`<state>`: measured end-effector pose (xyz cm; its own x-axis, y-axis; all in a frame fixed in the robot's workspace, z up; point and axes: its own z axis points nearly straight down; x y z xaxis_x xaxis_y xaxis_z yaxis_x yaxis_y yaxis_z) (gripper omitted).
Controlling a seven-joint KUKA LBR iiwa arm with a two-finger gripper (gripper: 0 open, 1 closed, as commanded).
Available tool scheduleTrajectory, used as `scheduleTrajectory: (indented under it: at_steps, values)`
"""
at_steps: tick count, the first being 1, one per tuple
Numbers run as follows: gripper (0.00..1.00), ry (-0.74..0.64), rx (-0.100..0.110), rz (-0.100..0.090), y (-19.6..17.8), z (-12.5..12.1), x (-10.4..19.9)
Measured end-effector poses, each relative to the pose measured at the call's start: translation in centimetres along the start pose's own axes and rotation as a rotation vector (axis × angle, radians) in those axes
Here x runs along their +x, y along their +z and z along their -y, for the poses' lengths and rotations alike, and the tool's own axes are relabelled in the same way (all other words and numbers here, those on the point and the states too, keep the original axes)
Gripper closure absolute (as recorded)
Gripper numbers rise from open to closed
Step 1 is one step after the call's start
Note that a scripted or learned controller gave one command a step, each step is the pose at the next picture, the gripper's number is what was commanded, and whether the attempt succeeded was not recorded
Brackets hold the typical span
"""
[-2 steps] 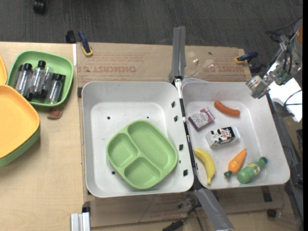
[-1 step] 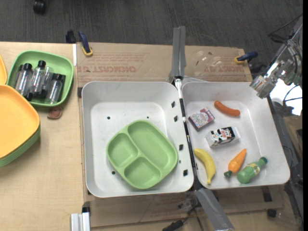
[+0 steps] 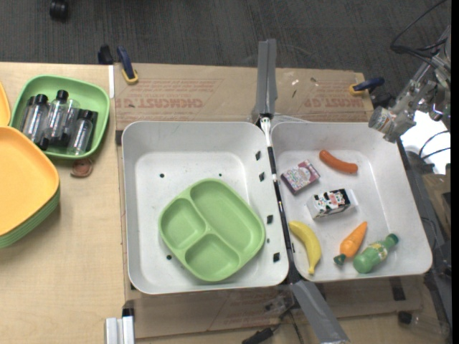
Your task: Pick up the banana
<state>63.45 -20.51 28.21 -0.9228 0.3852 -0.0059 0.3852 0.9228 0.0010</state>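
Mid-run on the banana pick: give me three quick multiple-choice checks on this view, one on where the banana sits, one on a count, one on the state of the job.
1. Where does the banana lie?
A. In the right bin, near its left wall
B. On the green divided plate
C. On the cardboard behind the bins

2. How many compartments does the green divided plate have?
A. Two
B. Three
C. Five

3. How does the banana stand with the gripper?
A. Lifted between the fingers
B. Lying in the bin, gripper far off at the bin's far right corner
C. Pressed under the gripper

Key: 1 A, it lies against the left side of the right bin, below the small cartons. 2 B, one long section and two smaller ones show. 3 B, the banana rests on the bin floor with the gripper up at the far corner.
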Motion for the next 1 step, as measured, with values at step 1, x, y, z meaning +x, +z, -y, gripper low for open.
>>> scheduleTrajectory:
  at_steps: [1]
  values:
    - [1.0, -0.314, -0.001, -0.001, 0.57, 1.36, -1.05]
